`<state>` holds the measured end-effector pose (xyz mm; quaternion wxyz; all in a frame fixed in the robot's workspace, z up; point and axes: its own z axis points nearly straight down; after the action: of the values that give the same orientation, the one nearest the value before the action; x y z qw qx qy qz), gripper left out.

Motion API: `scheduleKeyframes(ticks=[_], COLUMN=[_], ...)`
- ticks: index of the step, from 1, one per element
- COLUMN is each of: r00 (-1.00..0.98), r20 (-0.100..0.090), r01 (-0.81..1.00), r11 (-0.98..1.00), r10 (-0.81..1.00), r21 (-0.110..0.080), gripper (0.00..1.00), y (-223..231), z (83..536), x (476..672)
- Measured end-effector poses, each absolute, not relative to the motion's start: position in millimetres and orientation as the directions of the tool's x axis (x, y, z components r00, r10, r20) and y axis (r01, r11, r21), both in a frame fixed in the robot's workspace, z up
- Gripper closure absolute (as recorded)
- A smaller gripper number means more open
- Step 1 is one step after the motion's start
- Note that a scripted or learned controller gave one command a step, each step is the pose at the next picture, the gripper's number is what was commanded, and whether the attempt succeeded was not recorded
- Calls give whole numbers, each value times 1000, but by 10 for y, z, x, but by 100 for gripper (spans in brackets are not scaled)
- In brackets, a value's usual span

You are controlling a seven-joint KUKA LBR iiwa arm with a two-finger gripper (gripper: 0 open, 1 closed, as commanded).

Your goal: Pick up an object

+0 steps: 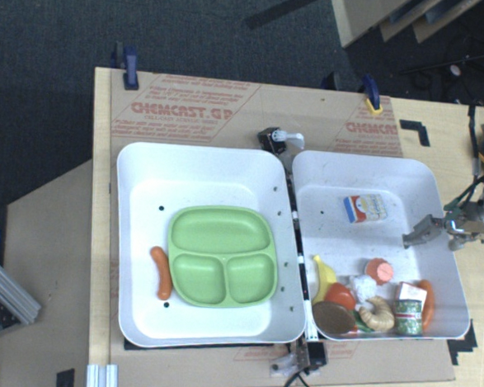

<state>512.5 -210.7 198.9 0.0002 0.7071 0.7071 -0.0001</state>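
End effector point(425, 230) over right bin's desk-edge wall, finger state indeterminable; nothing seen held; carton point(365, 209) nearest, toward desk centre.

- The scene is being lit evenly and brightly from above.
- The two white bins point(132, 222) are being rendered near overexposure, with wall detail being washed out.
- Soft, short shadows are being cast along the bins' inner walls.
- The dark floor point(45, 51) beyond the bench's far edge is being shown grainy.
- Small items are being rendered slightly soft.
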Motion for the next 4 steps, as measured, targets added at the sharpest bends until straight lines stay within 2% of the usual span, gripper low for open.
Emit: scheduleKeyframes(ticks=[1,2,3,4], r00=[-4,-6,-2,4], r20=[3,1,-3,1], r01=[1000,1000,1000,1000], r11=[4,6,2,-4], r10=[1000,1000,1000,1000], r21=[-4,2,6,-7], gripper=[0,0,0,0], y=[-1821,-1382,-1688,-1858], z=[1257,817,854,843], x=[5563,6095,6689,5805])
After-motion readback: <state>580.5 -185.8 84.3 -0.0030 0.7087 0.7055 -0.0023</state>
